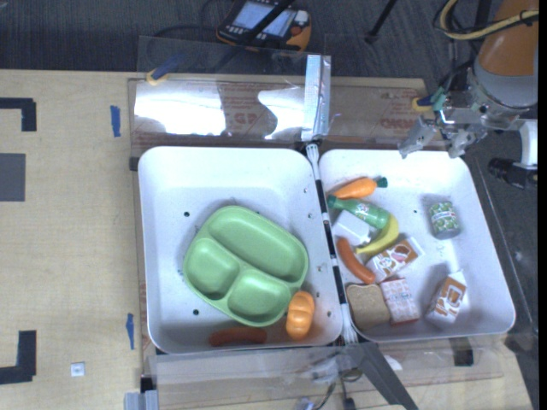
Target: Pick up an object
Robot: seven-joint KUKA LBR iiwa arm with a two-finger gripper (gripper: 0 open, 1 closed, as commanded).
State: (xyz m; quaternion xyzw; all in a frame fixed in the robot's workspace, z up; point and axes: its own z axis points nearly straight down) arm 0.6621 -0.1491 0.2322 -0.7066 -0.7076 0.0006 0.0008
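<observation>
Gripper [436, 137] up at back edge of right bin [491, 229], fingers spread w/ nothing between; probably easiest pick the carrot [357, 189] near bin's back-left, apart from gripper — light, stiff, likely slick plastic, so pinch across mid-body.

Bright overhead light, strong glare on the clear panel [224, 109], soft overall focus, faint shadows.
</observation>
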